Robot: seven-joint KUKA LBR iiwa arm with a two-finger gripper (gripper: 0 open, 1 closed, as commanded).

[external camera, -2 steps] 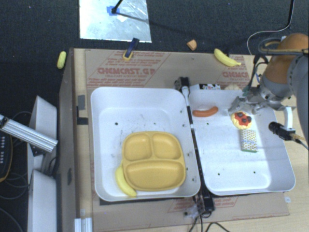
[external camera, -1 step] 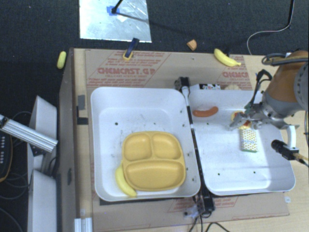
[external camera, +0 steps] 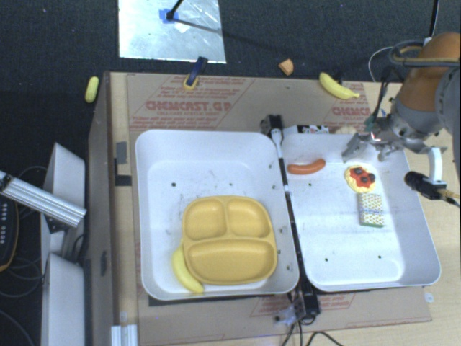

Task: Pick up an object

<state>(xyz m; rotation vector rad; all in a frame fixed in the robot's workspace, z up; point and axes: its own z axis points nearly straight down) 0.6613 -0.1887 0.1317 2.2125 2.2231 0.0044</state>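
Left bin [external camera: 155,193]: yellow divided tray [external camera: 229,238], banana [external camera: 184,272] touching its near-left edge. Right bin [external camera: 410,258]: patterned block [external camera: 372,210], just beyond it a round yellow toy [external camera: 360,178], sausage [external camera: 306,166] further left. Gripper [external camera: 371,148] hovers at the far right over the right bin, fingers spread, holding nothing. Second banana [external camera: 336,86] on the bench beyond.

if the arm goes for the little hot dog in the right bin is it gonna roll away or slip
The hot dog looks like a smooth, rounded toy lying flat on the right bin, so it would probably roll sideways if nudged. Its glossy surface suggests it may slip from a loose pinch. It seems small and likely light. The end effector sits to its right.
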